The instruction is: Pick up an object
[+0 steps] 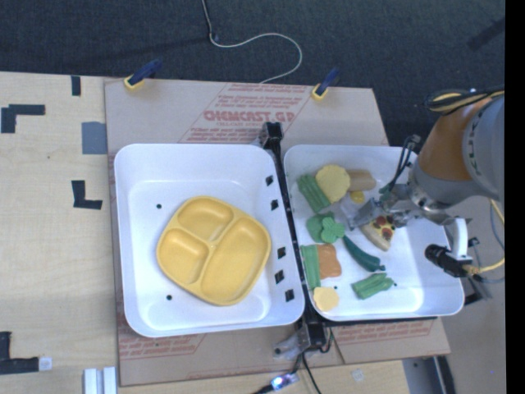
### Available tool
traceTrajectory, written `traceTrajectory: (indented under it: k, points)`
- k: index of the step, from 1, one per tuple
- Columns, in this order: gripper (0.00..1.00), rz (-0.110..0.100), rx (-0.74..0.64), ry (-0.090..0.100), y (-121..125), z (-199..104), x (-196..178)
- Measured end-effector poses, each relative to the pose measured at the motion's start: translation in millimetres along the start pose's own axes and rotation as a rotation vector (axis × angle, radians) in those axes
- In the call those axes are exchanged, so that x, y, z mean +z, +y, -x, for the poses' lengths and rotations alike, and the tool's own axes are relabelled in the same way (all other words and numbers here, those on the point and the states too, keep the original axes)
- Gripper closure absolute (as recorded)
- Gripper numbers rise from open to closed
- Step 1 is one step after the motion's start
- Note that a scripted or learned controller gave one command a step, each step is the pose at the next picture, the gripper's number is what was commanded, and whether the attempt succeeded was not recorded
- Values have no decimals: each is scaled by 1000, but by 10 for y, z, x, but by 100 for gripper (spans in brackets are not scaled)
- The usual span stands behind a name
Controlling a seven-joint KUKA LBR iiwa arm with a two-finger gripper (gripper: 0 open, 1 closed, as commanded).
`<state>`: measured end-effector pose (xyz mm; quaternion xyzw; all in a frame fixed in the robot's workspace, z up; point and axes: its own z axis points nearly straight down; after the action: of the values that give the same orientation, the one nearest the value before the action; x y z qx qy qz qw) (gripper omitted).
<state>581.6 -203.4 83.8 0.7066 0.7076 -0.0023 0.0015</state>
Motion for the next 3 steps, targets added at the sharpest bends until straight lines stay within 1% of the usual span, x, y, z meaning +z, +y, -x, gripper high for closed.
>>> traceTrajectory:
  k: [1,2,3]
  points:
    - [100,7,0,-2,31,19,-152]
    - [100,-1,1,6,15,65,-562]
    - [100,0,0,5,67,78,-1150]
